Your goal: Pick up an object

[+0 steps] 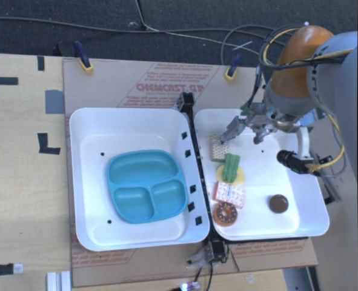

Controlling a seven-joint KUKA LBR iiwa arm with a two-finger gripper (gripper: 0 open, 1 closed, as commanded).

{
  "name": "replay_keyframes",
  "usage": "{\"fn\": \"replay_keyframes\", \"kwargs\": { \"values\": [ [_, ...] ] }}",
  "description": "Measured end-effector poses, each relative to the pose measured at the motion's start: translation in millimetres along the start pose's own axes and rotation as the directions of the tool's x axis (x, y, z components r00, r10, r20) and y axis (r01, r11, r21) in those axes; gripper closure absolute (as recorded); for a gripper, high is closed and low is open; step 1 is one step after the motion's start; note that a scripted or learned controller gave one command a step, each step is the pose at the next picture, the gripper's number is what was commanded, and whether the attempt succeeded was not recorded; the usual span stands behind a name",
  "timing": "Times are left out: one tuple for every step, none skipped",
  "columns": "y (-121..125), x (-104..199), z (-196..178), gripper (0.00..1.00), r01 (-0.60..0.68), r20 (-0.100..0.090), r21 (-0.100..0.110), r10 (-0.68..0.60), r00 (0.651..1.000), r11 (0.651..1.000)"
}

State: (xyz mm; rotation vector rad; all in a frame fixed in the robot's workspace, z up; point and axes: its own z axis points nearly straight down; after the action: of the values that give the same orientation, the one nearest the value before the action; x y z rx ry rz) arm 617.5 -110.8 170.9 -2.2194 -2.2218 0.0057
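Fingers (246, 132) spread apart, gripping nothing, above right bin (306, 214); arm's body cut off at right.

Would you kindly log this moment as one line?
gripper: open, over right bin | holding: nothing | green object: in bin | blue tray: left bin

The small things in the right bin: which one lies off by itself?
The brown round disc: it sits alone toward the bin's right, while the others cluster by the left wall.
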Motion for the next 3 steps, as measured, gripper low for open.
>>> {"fn": "replay_keyframes", "kwargs": {
  "values": [
    [6.6, -4.5, 45.4, 0.00, 0.001, 0.000, -0.001, -0.001, 1.000, 1.000],
    [6.4, -3.1, 35.3, 1.00, 0.002, -0.001, -0.001, -0.002, 1.000, 1.000],
    [3.6, 7.4, -14.6, 1.00, 0.001, -0.002, -0.005, -0.001, 1.000, 1.000]
  ]
}}
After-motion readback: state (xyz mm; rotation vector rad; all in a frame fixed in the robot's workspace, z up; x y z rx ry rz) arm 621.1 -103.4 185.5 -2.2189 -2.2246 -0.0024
